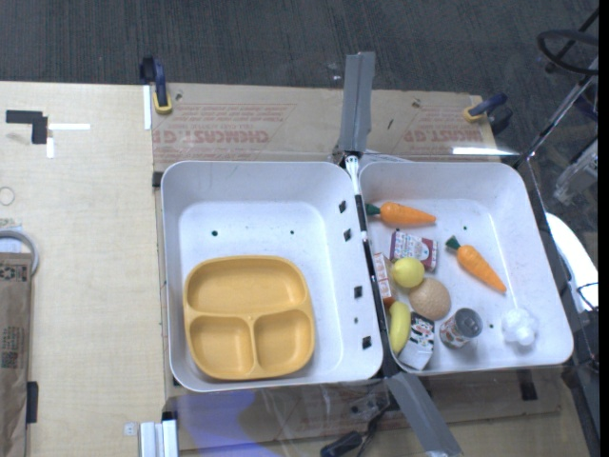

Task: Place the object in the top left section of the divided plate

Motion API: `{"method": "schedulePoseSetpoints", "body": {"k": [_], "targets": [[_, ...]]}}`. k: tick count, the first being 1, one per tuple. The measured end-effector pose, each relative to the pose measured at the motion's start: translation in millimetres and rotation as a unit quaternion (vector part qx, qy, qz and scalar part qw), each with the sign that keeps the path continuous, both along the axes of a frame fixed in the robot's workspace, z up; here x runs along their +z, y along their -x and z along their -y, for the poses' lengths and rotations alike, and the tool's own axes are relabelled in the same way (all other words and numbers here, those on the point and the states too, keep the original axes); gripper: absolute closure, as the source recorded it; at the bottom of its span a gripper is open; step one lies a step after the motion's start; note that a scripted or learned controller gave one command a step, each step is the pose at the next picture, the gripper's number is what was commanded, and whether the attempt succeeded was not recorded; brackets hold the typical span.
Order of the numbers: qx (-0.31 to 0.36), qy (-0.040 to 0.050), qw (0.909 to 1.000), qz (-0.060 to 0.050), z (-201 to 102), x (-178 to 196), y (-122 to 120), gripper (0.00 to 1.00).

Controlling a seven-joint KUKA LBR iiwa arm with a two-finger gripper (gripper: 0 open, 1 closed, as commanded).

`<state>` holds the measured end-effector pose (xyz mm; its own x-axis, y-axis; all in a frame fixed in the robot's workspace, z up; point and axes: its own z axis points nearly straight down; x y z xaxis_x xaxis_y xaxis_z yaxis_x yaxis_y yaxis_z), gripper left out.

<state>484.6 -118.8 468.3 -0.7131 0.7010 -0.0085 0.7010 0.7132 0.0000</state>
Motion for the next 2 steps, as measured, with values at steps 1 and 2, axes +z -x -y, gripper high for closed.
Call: {"method": "schedulePoseSetpoints", "body": {"k": [1, 2], "targets": [[0.0, 0.0006, 1.0, 0.001, 0.5, 8.9, -1.8, 1.0], [0.001, 0.0012, 1.0, 0.002, 1.1, 17.6, -3.6, 1.0]]}}
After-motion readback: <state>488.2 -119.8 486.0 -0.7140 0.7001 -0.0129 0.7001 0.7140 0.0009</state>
